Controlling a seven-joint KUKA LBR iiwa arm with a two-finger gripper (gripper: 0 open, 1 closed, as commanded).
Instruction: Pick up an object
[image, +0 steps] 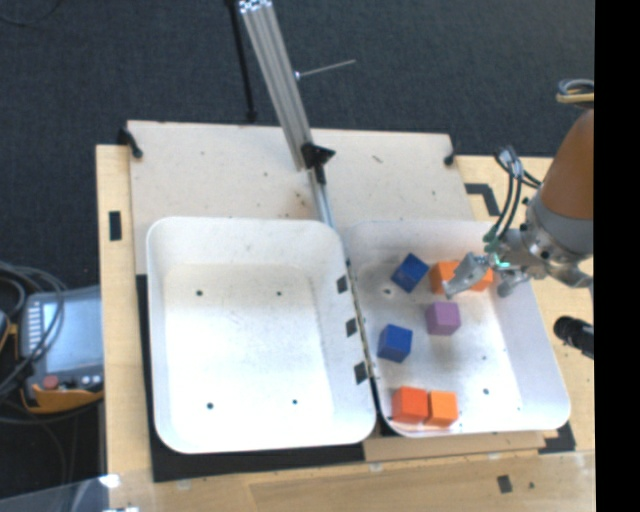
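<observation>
Fingers (478, 274) over the right bin (530, 370), at an orange block (447, 274); cannot tell whether clamped.

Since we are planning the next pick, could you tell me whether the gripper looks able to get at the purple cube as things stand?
Probably yes: the purple cube stands apart from its neighbours, open from above, just below the gripper.

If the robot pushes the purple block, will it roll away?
Probably not. The purple block looks like a cube with flat faces, so it should slide or tip rather than roll. It seems solid and stiff, likely keeping its shape when squeezed. It stands apart from its neighbours in the right bin, leaving room to slide.
</observation>
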